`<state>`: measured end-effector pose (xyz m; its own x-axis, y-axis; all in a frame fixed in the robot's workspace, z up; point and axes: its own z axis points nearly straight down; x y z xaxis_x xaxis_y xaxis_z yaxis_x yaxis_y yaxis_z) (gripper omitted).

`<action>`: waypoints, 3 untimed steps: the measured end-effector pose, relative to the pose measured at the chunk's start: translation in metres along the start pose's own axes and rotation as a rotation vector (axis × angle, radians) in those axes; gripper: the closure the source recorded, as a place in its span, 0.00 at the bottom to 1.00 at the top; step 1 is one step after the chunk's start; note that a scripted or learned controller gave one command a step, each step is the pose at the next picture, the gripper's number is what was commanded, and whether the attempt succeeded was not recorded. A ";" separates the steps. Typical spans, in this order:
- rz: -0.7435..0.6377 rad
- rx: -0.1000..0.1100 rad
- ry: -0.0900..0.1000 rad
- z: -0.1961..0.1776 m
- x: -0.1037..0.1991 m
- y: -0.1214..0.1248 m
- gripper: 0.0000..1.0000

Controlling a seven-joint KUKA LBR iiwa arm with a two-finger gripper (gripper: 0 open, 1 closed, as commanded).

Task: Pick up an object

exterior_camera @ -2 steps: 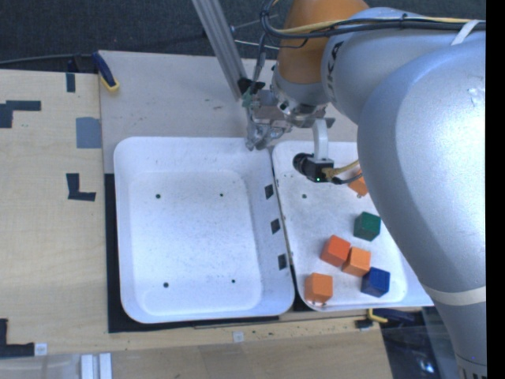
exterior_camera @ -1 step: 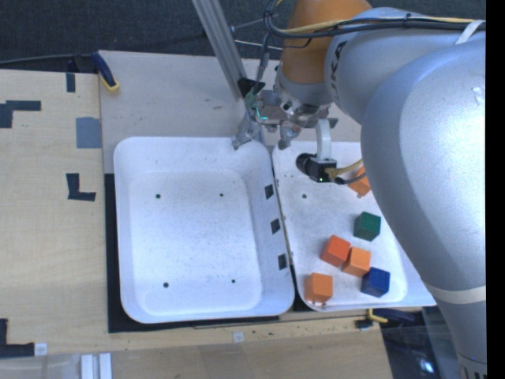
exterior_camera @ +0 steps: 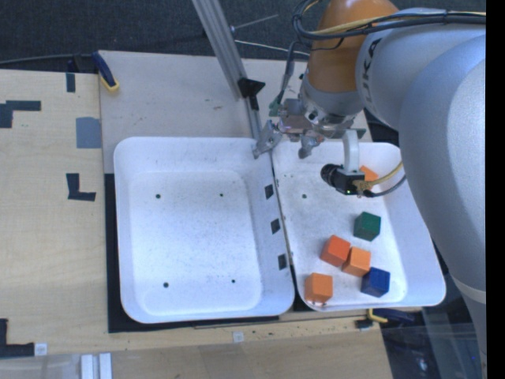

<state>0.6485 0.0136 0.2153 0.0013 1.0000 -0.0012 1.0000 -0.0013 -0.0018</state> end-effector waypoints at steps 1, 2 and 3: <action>-0.008 -0.003 0.004 -0.012 0.056 0.031 0.00; 0.006 0.000 -0.003 -0.024 -0.035 -0.027 0.00; 0.006 0.007 -0.002 0.026 -0.104 -0.076 0.00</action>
<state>0.5725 -0.0908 0.1900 0.0074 1.0000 -0.0035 0.9999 -0.0074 -0.0092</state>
